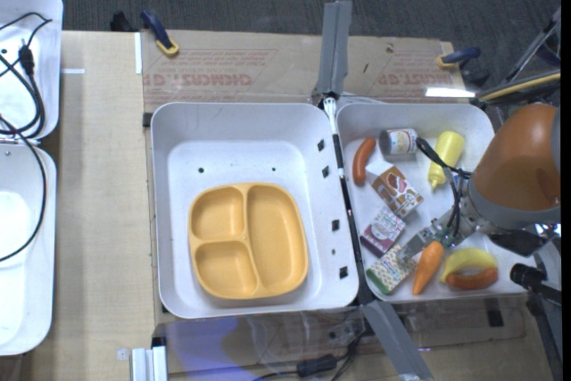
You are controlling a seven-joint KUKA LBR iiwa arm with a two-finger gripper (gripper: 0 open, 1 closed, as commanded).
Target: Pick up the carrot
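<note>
The carrot [427,267] is orange and lies tilted near the front of the right bin [482,119], its thick end pointing up toward the arm. My gripper [434,234] hangs low over that thick end, reaching in from the right under the grey arm and its orange band [526,154]. It is right at the carrot's top, but I cannot make out whether it touches. The gripper body hides the gap around the carrot's upper tip.
A banana [470,260] and a red sausage [471,279] lie right of the carrot, and a green-white packet [390,269] lies to its left. Further back are a purple packet [384,230], a brown packet [397,190], a can [399,142], a yellow bottle [445,158] and another sausage [360,161]. The left bin [178,192] holds a yellow divided plate [249,239].
</note>
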